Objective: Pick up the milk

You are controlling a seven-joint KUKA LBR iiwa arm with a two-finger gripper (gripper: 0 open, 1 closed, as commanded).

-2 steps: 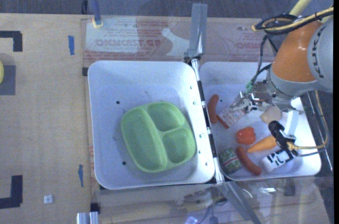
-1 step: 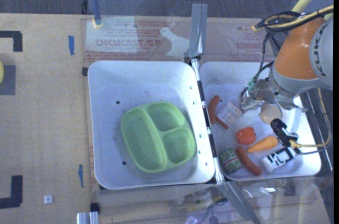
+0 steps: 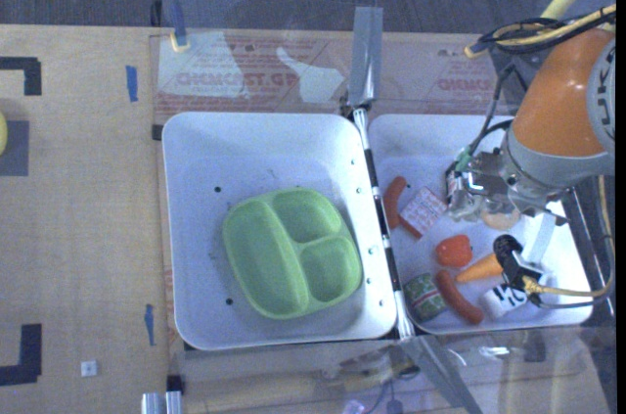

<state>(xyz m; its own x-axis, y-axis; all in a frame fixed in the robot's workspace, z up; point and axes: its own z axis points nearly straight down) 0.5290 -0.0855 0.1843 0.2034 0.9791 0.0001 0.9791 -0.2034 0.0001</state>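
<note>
Where two bins (image 3: 196,304) sit, one green plate (image 3: 291,252), two sausages (image 3: 458,295).

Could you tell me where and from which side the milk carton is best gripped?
Probably take the milk carton across its white body, from straight above. It lies by the right bin's near wall, with the carrot and a sausage close on its left, leaving little room sideways.

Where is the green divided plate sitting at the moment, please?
The green divided plate lies in the left bin of the camera view, toward that bin's near right part, just across the divider from the right bin that holds the food items.
</note>
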